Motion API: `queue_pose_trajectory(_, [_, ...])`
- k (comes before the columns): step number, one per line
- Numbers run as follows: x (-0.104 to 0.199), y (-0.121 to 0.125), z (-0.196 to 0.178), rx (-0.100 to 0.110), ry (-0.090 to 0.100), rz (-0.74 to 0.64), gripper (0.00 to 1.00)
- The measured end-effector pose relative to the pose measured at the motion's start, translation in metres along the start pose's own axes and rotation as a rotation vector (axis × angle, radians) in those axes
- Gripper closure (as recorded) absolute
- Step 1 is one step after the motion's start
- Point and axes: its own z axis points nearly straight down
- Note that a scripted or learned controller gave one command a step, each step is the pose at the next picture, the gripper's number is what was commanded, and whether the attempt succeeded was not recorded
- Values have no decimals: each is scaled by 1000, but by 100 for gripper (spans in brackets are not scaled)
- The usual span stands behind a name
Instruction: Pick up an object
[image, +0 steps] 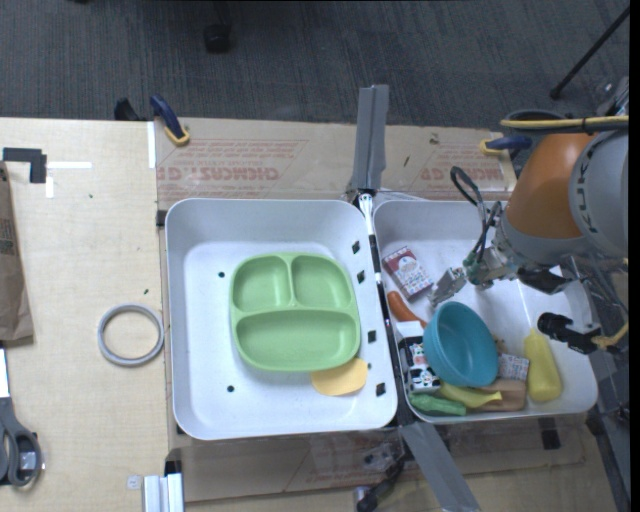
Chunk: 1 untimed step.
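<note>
Near edge, right bin (590, 395): green and yellow toys.
Blue bowl (461, 343): right bin, tilted.
Gripper (450, 288): above bowl; state cannot be told.

I see grey arm (604, 190) at right, rounded casing, broad orange band (547, 186) above wrist. Black cables (472, 192) loop beside it. Gripper (452, 287) small, pale metallic, dark fittings.

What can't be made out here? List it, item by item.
- Gripper, camera view: too small and cluttered to tell how its fingers stand.
- Flat yellow piece: its upper edge is tucked under the green divided plate.
- Items under the tilted blue bowl: mostly covered by it.
</note>
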Motion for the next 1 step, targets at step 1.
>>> queue_pose_trajectory(1, [23,-35,0,0,1,180,0])
